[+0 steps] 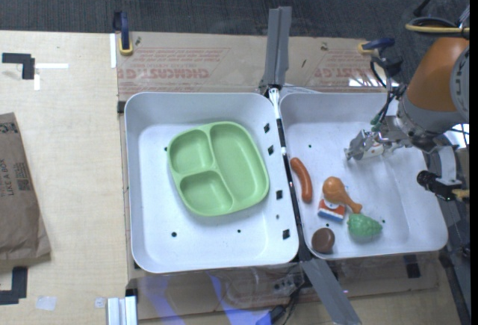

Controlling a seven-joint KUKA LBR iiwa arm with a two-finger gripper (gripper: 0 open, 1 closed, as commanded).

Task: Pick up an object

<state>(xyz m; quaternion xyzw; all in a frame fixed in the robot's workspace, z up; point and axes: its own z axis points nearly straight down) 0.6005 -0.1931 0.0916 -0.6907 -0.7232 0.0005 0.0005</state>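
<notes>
The gripper [357, 149] hangs over the right bin [418, 237] at about two o'clock from that bin's middle; how it stands I cannot tell. Toward seven o'clock from it lie a sausage [302, 178], a toy drumstick [340, 193], a green lump [364, 227] and a brown ball [323, 240]. A green divided plate [218, 166] sits in the left bin [149, 241].

The cardboard sheet [196, 62] behind the bins bears red mirrored print, seemingly "CHEMICAL GUYS".
</notes>
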